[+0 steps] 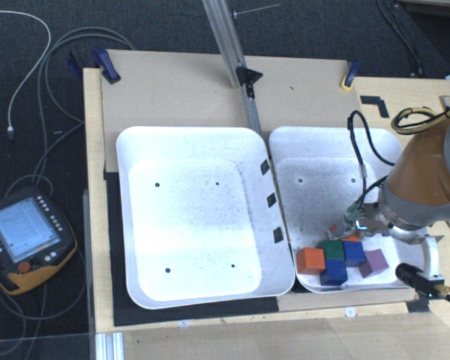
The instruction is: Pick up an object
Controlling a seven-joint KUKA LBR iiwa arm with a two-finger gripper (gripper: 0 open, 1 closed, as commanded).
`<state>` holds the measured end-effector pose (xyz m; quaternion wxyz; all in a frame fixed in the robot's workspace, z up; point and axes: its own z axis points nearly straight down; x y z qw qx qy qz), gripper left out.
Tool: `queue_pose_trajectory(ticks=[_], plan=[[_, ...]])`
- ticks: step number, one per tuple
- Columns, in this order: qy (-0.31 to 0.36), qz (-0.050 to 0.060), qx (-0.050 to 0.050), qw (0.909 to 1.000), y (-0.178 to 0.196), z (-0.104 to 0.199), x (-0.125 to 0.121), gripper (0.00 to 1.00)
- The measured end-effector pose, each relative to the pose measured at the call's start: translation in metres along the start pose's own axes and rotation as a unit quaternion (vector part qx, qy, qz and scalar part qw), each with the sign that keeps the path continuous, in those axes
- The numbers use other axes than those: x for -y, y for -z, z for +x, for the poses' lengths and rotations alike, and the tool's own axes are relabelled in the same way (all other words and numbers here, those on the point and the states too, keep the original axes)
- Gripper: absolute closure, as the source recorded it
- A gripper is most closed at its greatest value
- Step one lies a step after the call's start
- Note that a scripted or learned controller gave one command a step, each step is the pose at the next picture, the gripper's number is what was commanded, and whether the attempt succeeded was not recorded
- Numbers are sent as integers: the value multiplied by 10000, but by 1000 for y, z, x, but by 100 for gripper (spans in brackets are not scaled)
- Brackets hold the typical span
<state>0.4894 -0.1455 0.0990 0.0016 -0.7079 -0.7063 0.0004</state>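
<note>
Several small blocks lie bunched at the near edge of the right bin: an orange block, a green block, a blue block, a darker blue block and a purple block. A bit of red shows just behind the green one. The arm's orange band and grey wrist hang over the bin's right side. My gripper reaches down at the back of the block cluster, right over the green and blue blocks.
The left bin sits beside the right one, with black clips along the shared wall. A metal pole slants up from behind the bins. A black cable loops over the right bin. A teach pendant rests on the floor at left.
</note>
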Motion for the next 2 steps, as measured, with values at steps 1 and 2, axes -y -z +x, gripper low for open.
queue_pose_trajectory(ticks=[1, 2], plan=[[21, -59, 21, 10000, 147, -5, -7, 100], [60, -20, -10, 10000, 99, 126, -94, 100]])
